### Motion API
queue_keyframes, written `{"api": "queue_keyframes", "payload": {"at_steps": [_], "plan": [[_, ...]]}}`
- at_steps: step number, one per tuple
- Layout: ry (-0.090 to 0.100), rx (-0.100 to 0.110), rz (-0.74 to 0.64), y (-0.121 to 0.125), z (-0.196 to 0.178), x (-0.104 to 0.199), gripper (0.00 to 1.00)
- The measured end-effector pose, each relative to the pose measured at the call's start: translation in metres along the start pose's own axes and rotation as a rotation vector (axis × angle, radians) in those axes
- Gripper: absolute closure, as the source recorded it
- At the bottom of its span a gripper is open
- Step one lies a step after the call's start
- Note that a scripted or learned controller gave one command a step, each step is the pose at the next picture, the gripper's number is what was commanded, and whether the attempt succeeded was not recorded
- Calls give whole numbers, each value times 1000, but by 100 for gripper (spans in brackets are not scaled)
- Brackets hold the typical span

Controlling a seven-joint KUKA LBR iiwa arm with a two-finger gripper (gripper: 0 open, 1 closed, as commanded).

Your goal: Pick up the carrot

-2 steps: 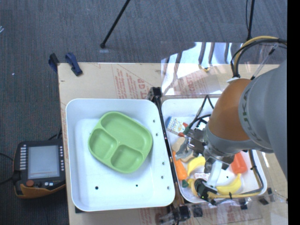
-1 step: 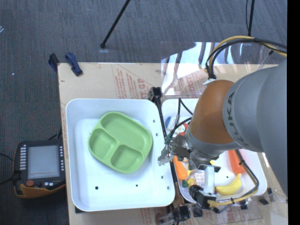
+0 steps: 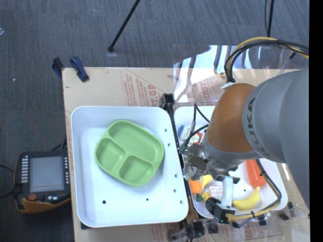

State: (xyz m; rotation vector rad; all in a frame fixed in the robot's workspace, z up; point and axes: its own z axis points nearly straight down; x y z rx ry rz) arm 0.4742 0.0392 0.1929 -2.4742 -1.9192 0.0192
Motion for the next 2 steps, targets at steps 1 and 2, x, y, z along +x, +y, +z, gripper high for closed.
{"api": "queue_keyframes", "payload": {"at_steps": [1,2], "plan": [[-1,5,4,1,-8,-2,100],[-3,10,7,1,-16,-4,100]]}}
